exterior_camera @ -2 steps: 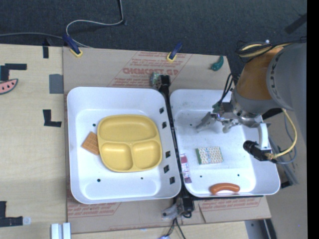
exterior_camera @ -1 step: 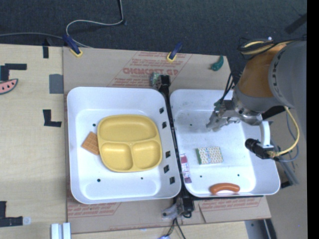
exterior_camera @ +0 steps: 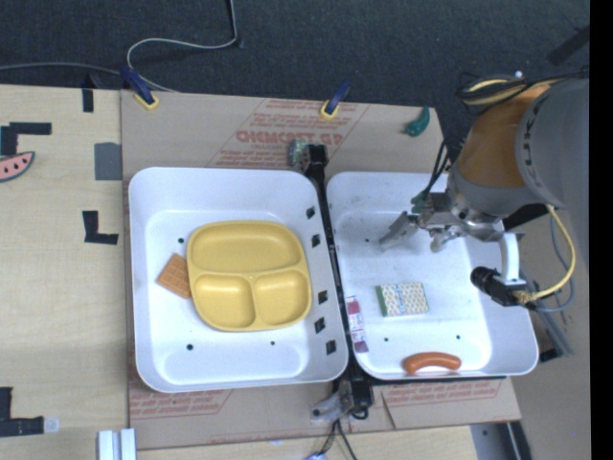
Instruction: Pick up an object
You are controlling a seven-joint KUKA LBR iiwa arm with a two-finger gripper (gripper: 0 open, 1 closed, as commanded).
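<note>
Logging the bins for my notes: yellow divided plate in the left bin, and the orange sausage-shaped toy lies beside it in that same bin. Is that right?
Not quite. The camera view shows the orange sausage-shaped toy in the right bin, near its front edge. The yellow divided plate is indeed in the left bin.

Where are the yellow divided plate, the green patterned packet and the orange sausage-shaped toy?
yellow divided plate (exterior_camera: pixel 251 274): camera view, on the ridge where its compartments meet.
green patterned packet (exterior_camera: pixel 402 299): camera view, middle of its top face.
orange sausage-shaped toy (exterior_camera: pixel 431 361): camera view, middle of its length.
</note>
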